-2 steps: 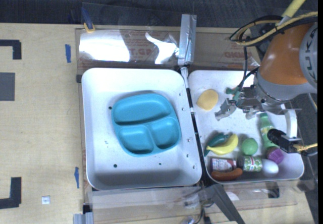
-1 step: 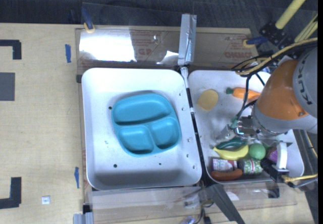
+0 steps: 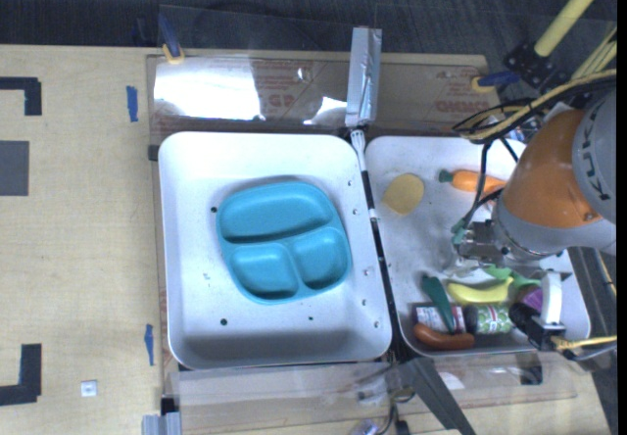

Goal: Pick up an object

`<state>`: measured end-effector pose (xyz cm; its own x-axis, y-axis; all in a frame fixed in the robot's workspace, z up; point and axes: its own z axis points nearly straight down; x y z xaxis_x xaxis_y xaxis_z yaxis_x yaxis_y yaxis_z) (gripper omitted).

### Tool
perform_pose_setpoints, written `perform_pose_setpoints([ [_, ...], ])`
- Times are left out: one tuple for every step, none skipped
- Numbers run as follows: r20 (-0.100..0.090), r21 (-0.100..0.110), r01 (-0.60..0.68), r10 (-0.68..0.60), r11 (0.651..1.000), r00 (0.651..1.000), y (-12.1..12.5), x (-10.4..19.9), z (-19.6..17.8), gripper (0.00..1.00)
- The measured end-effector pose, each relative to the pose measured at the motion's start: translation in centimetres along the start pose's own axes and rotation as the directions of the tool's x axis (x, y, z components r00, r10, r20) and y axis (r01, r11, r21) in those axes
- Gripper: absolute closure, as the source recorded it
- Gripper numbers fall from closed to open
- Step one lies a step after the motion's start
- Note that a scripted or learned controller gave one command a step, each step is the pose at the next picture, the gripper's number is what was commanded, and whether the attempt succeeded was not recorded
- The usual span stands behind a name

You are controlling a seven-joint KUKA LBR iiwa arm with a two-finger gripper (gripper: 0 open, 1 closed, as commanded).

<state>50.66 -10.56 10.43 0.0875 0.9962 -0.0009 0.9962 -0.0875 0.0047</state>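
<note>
Pincer (image 3: 477,245) low in right bin (image 3: 416,237), finger state unclear; banana (image 3: 480,292) just below.

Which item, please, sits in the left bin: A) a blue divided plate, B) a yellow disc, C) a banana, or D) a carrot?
A: the blue divided plate lies alone in the left bin, while the banana, carrot and yellow disc all lie in the right bin.
</note>
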Motion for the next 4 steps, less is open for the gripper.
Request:
perform_pose_setpoints([
  [-0.001, 0.003, 0.199, -0.199, 0.98, 0.98, 3.3, 1.0, -9.0, 1.0],
  [-0.002, 0.006, 0.199, -0.199, 0.98, 0.98, 3.2, 1.0, -8.9, 0.0],
  [-0.002, 0.007, 0.329, -0.329, 0.944, 0.944, 8.4, -6.3, -1.5, 0.0],
  [-0.001, 0.001, 0.277, -0.277, 0.961, 0.961, 8.6, -3.2, -5.8, 0.0],
])
